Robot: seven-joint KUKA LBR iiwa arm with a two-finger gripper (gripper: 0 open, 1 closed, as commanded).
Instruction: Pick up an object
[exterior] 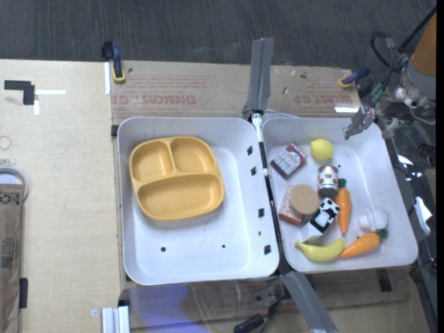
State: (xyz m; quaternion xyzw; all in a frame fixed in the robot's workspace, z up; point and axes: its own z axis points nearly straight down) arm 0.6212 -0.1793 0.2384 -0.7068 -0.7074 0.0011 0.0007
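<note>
Both bins, the left bin (139, 255) and the right bin (388, 186), are showing white. The divided plate (177, 177) is showing yellow-orange. The lemon (320, 149) and banana (320, 250) are showing yellow, both carrots (343, 210) orange. A small toy (325, 215) is displaying black-and-white patches.

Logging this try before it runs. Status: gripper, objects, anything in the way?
Gripper at right bin's far rim, holding nothing. Lemon nearest, small can just beyond. Both lying untouched, nothing blocking them.
</note>
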